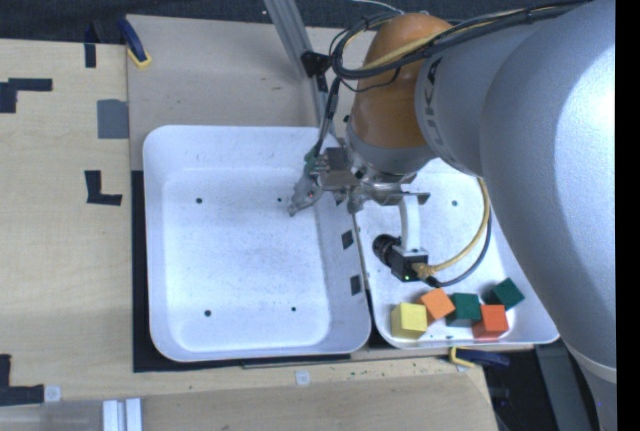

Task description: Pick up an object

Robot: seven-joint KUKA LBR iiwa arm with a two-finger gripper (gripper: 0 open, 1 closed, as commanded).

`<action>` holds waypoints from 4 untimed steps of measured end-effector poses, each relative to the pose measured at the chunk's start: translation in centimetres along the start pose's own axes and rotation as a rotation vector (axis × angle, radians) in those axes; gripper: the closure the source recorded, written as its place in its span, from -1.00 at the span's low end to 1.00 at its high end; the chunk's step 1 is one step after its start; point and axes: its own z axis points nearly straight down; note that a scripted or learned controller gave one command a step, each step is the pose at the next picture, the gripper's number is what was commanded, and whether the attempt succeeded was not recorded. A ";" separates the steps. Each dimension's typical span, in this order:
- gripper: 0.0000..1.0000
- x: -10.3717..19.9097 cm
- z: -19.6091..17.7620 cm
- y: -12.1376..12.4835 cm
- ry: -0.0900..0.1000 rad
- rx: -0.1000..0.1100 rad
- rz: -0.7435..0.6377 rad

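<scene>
the shallow white plastic left bin (240, 249) carries no blocks. over the ridge between the bins hangs the grey end effector (330, 181); whether it is spread or pressed together, i cannot tell. the small coloured foam blocks (455, 309) lie toward the near corner of the right bin (530, 324), right of and nearer the camera than the end effector.
</scene>
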 end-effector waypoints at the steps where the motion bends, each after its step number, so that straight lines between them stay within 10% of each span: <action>1: -1.00 -3.5 0.0 0.0 -0.004 0.001 0.012; 2: -1.00 -1.7 0.0 1.7 -0.002 -0.001 0.007; 3: -1.00 -8.2 -1.2 -1.0 -0.006 0.000 0.016; 4: -1.00 -1.1 0.1 0.0 -0.001 0.000 0.002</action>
